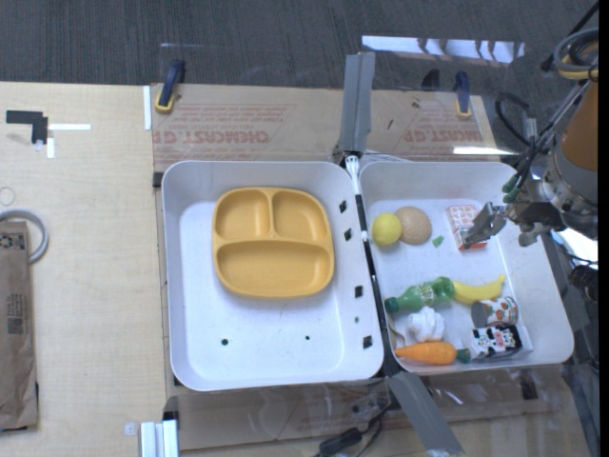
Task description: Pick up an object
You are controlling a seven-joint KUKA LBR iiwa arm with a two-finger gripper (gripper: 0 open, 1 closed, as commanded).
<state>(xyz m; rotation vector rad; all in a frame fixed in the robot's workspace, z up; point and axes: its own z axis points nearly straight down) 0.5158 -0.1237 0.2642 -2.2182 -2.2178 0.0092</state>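
Observation:
The right bin holds the loose objects. A yellow lemon and a tan ball lie at its back left, next to a red and white packet. Lower down lie a banana, a green toy vegetable, a white lump, a carrot and two small printed cartons. My gripper hangs over the bin's back right. It is open with nothing between its fingers. Its left fingertip is at the packet's right edge.
The left bin holds a yellow divided plate. A metal divider runs between the bins. A brown paper bag lies on the bench at far left. Cables hang by the arm at the right.

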